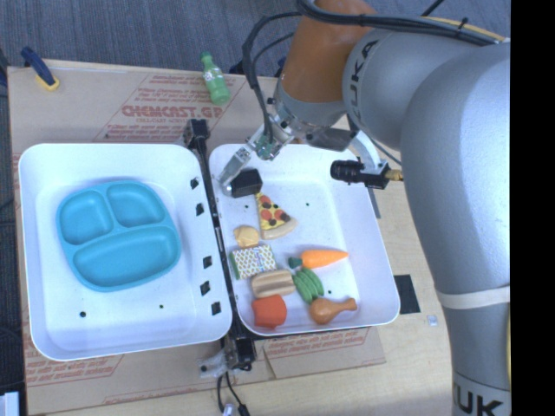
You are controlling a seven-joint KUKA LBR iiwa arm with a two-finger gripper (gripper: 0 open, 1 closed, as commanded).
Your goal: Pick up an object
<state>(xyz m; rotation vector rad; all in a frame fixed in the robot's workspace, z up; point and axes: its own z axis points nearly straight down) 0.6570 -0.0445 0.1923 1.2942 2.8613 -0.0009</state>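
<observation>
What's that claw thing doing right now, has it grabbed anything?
Gripper: low in the right bin, above the pizza slice; open or closed cannot be told, and nothing shows between its fingers.

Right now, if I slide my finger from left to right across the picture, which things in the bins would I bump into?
Blue plate → waffle → pizza slice → carrot.
</observation>
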